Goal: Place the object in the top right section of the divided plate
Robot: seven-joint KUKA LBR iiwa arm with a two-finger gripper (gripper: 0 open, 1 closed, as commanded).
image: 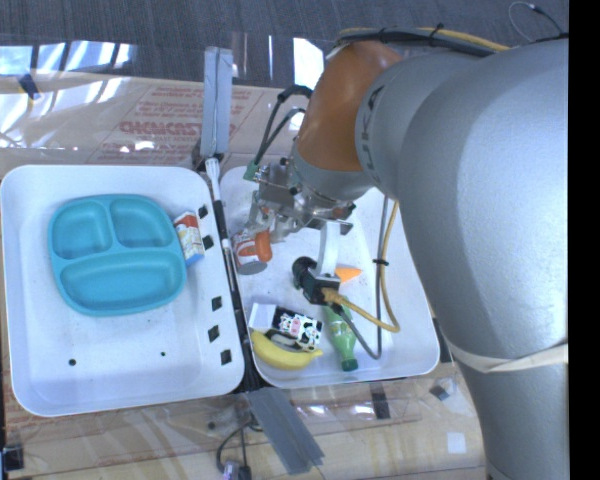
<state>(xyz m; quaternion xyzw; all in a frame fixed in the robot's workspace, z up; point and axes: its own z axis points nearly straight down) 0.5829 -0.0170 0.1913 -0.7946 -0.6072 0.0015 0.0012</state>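
The blue divided plate (115, 253) lies in the left bin (40, 368), toward its back. In the right bin, my gripper (260, 226) hangs low near the left wall, directly above a small orange and grey object (253, 251). The view does not show whether that object is gripped. A small red and white carton (189, 237) stands against the plate's right rim, outside its sections.
At the front of the right bin (412, 340) lie a yellow banana (284, 354), a black and white cow-patterned piece (296, 327) and a green bottle (343, 342). An orange wedge (349, 272) sits mid-bin. The large grey arm covers the bin's right side.
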